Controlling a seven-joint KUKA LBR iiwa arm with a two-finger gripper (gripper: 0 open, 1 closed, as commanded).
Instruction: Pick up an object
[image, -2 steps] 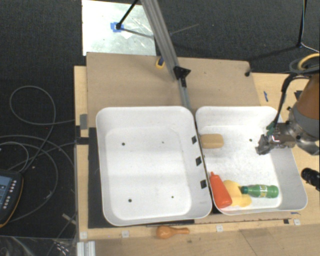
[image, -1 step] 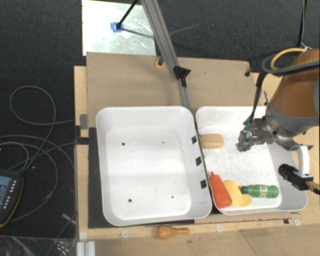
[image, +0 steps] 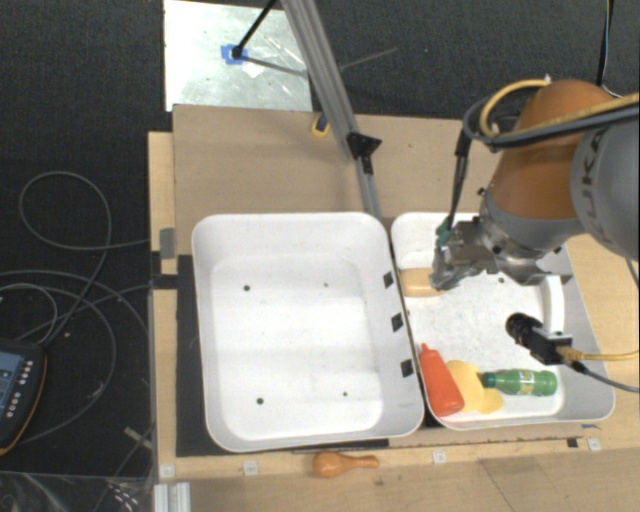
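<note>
Tan oblong piece (image: 419, 283), something like a small bread roll, lies against the left wall of the right bin (image: 590, 405), up in its far half, and it looks like the target of this try. The gripper (image: 447, 274) hangs just beside it on the right, tip pointed down toward the bin floor; from this slanted view I cannot tell how the gripper is set, nor whether it touches the piece at all. Nothing shows as lifted.

Other candidates sit well apart at the near end of the same bin: a red bottle (image: 439, 380) by the left wall, a yellow piece (image: 473, 385) touching it, and a green bottle (image: 520, 381) lying on its side just right of the yellow one. The left bin (image: 215, 330) stands alongside. A small tan gourd-shaped thing (image: 343, 462) rests on the surface in front of the bins.

My reading is that the approach is ending and the grasp itself is at hand. The tan piece being so close to the wall, the next move calls for the gripper to come squarely over it with room on the wall side, close firmly, then rise straight. A glancing closure could push the piece along the wall instead of catching it.
</note>
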